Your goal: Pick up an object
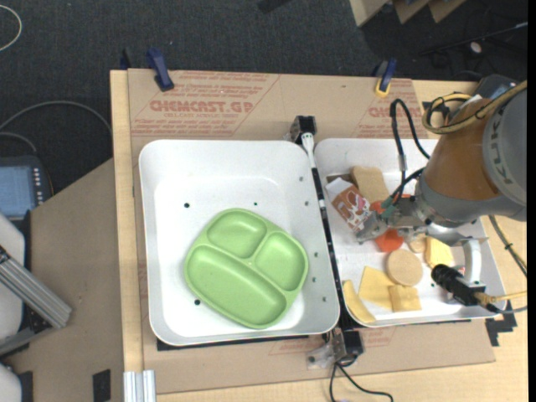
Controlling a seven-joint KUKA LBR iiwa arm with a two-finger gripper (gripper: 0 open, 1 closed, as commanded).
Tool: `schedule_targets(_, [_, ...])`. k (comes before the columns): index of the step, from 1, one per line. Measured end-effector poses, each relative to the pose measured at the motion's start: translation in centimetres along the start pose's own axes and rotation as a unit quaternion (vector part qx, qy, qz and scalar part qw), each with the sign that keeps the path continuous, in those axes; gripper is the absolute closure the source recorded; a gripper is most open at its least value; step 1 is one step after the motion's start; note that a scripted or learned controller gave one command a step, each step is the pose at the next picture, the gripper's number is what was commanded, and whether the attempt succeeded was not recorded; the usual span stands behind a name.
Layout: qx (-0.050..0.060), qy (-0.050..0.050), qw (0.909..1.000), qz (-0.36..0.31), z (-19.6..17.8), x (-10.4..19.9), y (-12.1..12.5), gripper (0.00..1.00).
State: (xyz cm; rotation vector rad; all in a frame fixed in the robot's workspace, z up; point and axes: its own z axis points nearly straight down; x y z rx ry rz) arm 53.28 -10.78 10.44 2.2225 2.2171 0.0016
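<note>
Cardboard bench sheet (201, 103) printed "CHEMCAST"; jaws (374, 224) over right bin (335, 153), state unclear.

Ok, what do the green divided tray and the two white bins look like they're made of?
The green divided tray looks like moulded plastic with a smooth, slightly satin finish: uniform colour, rounded compartment walls and soft highlights. The left bin and right bin look like thin formed plastic, white and semi-glossy, with rounded corners and rolled rims, though coated metal can't be ruled out.
</note>
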Motion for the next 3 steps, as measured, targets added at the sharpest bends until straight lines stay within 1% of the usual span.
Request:
schedule_targets(1, [0.0, 0.0, 1.0, -0.002, 2.1, -0.1, 1.1, 0.0])
schedule_targets(2, [-0.002, -0.001, 1.0, -0.001, 0.9, -0.1, 1.2, 1.0])
schedule_targets(3, [-0.004, 0.002, 1.0, -0.006, -8.6, 7.9, 1.7, 1.0])
